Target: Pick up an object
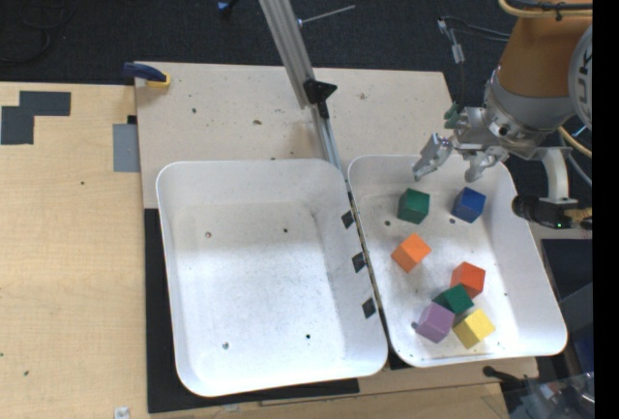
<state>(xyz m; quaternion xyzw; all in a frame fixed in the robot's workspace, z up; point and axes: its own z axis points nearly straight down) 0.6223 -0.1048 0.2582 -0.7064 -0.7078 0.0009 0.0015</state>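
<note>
My gripper (455,163) hangs over the far end of the right bin (527,257), its two fingers spread open with nothing between them. Just below it lie a dark green cube (414,205) and a blue cube (469,204). Further toward the front sit an orange cube (411,252), a red cube (468,277), another green cube (453,299), a purple cube (434,321) and a yellow cube (473,327), the last three touching in a cluster.
The left bin (184,214) sits beside the right one, divided by a rim with black clips. A slanted aluminium bar (285,30) rises from behind the bins. The orange arm body (546,40) looms at the upper right.
</note>
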